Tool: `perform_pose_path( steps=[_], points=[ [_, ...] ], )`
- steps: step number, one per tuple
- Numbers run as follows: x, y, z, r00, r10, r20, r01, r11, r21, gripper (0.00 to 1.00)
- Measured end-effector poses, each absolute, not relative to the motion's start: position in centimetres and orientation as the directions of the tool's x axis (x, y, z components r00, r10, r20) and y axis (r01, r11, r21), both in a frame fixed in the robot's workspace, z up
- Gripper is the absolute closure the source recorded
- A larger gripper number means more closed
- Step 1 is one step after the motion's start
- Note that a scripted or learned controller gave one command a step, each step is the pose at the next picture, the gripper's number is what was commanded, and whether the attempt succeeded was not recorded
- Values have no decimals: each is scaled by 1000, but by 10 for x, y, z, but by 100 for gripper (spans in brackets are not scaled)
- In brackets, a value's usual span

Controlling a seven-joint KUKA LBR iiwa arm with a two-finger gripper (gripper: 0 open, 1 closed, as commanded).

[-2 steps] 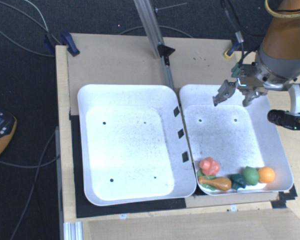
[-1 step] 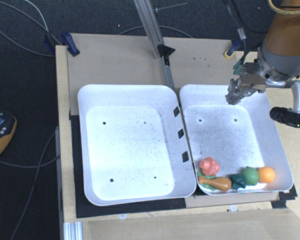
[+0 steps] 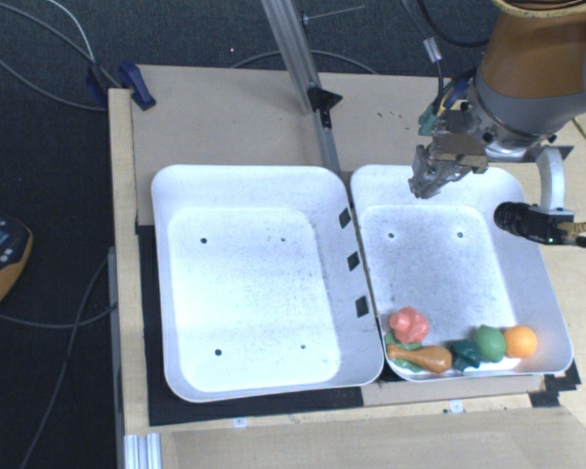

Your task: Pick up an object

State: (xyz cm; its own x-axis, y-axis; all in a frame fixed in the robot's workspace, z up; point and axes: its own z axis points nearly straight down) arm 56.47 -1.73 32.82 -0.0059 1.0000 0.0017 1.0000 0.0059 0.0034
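Note:
Several small toy foods lie along the near edge of the right bin (image 3: 527, 262): a pink piece (image 3: 408, 323), a tan drumstick-shaped piece (image 3: 422, 357), a green piece (image 3: 486, 342) with a darker green bit beside it, and an orange ball (image 3: 520, 341). My gripper (image 3: 428, 184) hangs over the far left corner of that bin, well away from the toys. I see nothing between its fingers.
The left bin (image 3: 176, 203) sits beside the right one, with black clips (image 3: 353, 260) along the shared edge. A slanted metal pole (image 3: 298, 47) rises behind the bins. A black camera-like unit (image 3: 527, 221) juts over the right bin's right rim.

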Motion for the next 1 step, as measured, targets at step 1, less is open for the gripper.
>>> perform_pose_path(
  steps=[1],
  points=[
    [519, 65, 353, -8, 1000, 3, 1000, 8, 3, 100]
  ],
)
